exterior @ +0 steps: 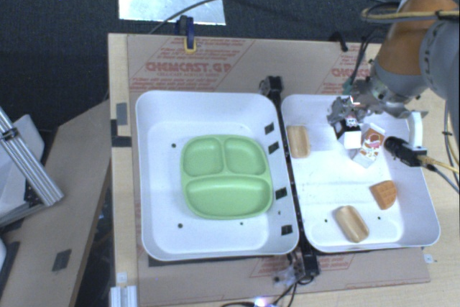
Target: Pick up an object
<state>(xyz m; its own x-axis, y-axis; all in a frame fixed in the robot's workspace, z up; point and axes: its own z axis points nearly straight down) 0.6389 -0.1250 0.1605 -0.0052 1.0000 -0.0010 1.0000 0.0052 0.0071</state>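
I see green three-compartment plastic plate (226,177) in left white bin (162,126); small white carton (369,145) in right white bin (417,226), just beside gripper (347,123); its grip state I cannot tell.

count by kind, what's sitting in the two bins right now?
Green plastic divided tray, left bin: 1
Tan bread-like pieces, right bin: 3 (oblong one by the divider, orange-brown wedge, loaf-shaped one near the front)
Small white carton with red print, right bin, beside the end effector: 1
Total: 5
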